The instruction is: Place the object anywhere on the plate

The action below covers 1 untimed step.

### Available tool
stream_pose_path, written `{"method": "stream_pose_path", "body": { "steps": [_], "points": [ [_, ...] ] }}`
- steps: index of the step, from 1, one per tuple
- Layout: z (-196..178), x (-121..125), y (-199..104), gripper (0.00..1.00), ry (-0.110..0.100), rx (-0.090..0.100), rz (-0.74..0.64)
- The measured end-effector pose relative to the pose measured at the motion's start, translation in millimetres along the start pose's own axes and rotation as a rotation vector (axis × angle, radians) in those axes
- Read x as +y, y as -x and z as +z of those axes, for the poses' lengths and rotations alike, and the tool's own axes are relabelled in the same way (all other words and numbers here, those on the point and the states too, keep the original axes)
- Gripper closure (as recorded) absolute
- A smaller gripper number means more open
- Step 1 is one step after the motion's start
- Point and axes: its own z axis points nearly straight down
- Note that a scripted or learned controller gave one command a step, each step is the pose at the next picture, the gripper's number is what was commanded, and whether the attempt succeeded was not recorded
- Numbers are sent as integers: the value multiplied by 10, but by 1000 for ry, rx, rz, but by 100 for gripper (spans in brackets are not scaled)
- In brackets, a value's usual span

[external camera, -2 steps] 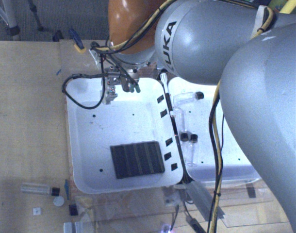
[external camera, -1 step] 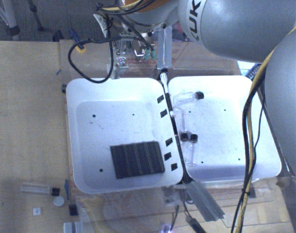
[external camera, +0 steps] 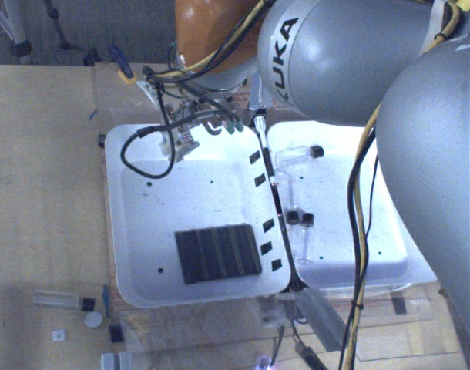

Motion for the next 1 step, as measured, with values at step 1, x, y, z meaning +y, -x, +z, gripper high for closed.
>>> {"method": "stream_pose_path", "body": {
  "steps": [1],
  "points": [
    [97, -150, -71, 100, 1, 1, -225]
  ]
}}
